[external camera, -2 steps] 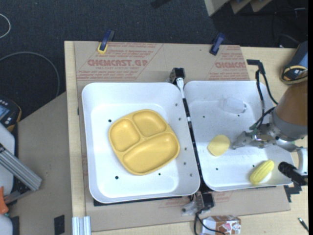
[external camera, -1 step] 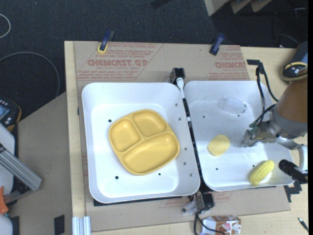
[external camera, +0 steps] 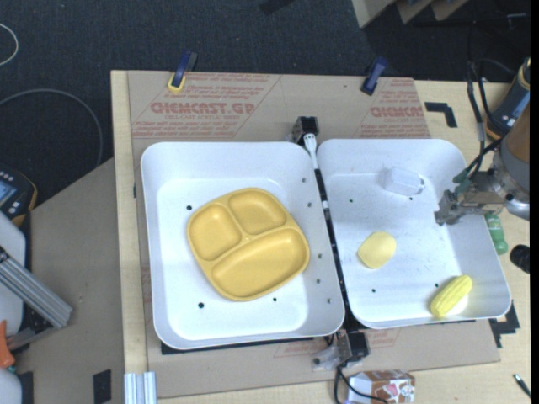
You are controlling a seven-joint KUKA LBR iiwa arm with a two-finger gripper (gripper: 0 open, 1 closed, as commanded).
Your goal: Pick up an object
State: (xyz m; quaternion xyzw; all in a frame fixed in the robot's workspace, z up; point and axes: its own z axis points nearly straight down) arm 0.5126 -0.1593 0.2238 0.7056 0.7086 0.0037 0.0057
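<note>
Toy corn cob [external camera: 451, 295] lies in right bin [external camera: 421, 314] front corner, yellow lemon-like piece [external camera: 376, 249] mid-bin, both loose for picking. Tool [external camera: 450, 206] hovers near right wall; finger state indiscernible.

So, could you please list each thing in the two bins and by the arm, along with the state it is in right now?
Yellow divided plate: lying flat, face up, in the left bin, compartments bare.
Yellow rounded piece: resting loose on the right bin floor.
Toy corn cob: lying on its side near the right bin's front corner.
Clear plastic item: lying near the right bin's back.
Gripper: over the right bin's right side, holding nothing visible.
</note>
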